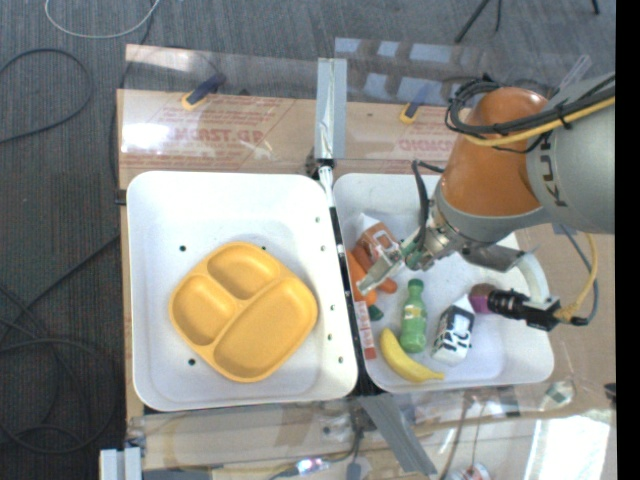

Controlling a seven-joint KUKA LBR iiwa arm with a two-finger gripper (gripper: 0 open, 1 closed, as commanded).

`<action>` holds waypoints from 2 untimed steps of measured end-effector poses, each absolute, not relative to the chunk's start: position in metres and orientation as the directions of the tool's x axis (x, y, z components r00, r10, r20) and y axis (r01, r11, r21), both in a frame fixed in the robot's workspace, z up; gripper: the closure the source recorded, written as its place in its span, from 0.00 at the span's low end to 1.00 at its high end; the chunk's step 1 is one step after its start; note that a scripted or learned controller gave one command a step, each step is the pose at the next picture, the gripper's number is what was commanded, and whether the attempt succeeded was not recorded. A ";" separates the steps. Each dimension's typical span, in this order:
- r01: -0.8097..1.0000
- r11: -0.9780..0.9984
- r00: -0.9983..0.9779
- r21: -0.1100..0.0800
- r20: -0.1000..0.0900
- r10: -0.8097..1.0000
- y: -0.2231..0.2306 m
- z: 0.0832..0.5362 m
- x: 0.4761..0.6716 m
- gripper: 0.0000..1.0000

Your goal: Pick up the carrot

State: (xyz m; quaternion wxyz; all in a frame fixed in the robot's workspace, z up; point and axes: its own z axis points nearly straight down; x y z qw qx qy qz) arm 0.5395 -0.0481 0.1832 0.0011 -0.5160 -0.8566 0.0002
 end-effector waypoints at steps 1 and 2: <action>0.989 0.148 -0.148 -0.003 0.002 0.989 -0.081 0.183 0.525 0.00; 0.999 0.039 -0.039 -0.006 0.001 0.999 0.004 0.182 0.483 0.00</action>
